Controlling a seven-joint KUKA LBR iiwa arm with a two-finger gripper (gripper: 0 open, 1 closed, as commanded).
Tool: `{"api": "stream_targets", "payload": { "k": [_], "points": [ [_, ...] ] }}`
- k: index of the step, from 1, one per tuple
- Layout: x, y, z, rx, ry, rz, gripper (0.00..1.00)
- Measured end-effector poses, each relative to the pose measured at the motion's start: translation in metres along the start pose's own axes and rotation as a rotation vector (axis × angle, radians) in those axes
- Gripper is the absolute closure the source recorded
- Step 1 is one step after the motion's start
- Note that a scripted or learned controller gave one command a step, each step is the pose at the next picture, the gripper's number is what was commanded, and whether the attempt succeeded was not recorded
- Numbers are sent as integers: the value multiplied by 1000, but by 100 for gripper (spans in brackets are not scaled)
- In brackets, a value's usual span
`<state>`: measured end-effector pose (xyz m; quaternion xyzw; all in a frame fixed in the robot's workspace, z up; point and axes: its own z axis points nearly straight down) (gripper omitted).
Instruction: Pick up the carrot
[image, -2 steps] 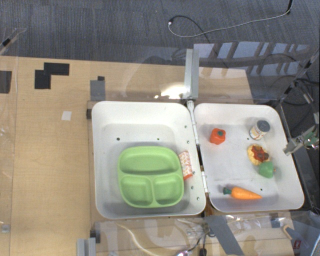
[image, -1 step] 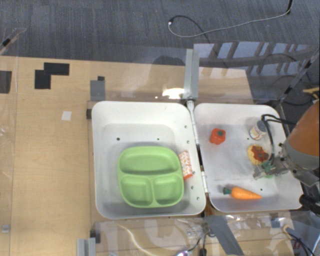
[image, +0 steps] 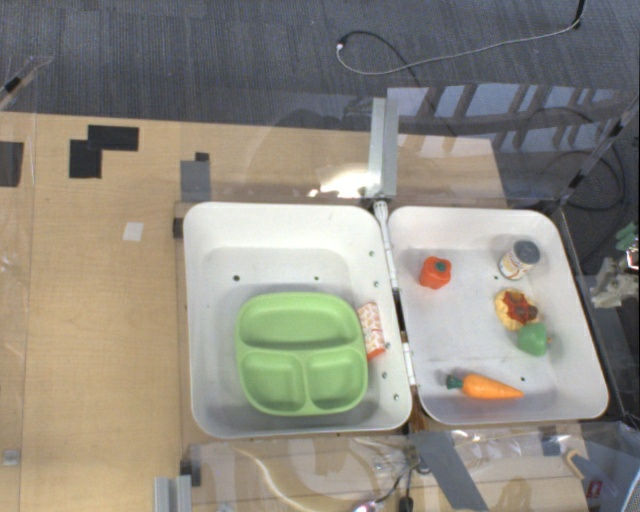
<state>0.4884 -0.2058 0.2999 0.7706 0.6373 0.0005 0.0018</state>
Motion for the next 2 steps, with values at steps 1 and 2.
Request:
{"api": "stream_targets", "payload": {
  "k": [1,2],
  "points": [
    [36,-6,210,-6,1,-143,100],
    [17,-3,62,0,1,3,100]
  ]
}}
